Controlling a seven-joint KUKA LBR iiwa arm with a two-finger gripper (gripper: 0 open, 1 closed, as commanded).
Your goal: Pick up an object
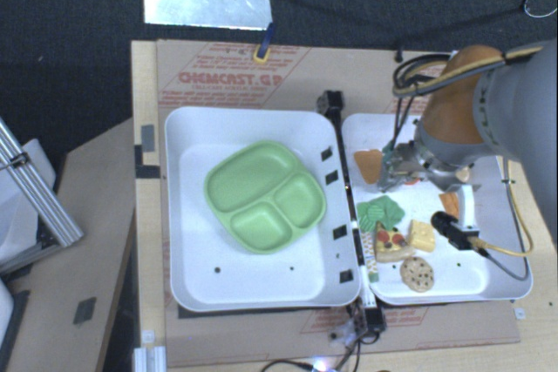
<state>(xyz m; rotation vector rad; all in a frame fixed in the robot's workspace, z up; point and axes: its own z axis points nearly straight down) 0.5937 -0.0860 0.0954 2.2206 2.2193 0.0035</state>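
from the slanted overhead camera, the grey arm with its orange band [458, 104] comes in from the right and bends down over the right bin [501, 279]. its gripper [394, 172] hangs low in that bin's upper left part; whether it is spread or closed, or has hold of anything, cannot be told from this angle.

an orange toy food piece [369, 165] lies just beside the gripper on its left, seemingly touching it. the other pieces sit below the gripper, nearer the bin's front: a green leafy piece [380, 211], a pizza slice [390, 243] next to it, a yellow cheese block [422, 235], and a chocolate chip cookie [418, 274] close to the front wall. a small orange piece [449, 204] lies to the gripper's lower right.

in the left bin [187, 261] rests a green divided plate [264, 196], well apart from the gripper.
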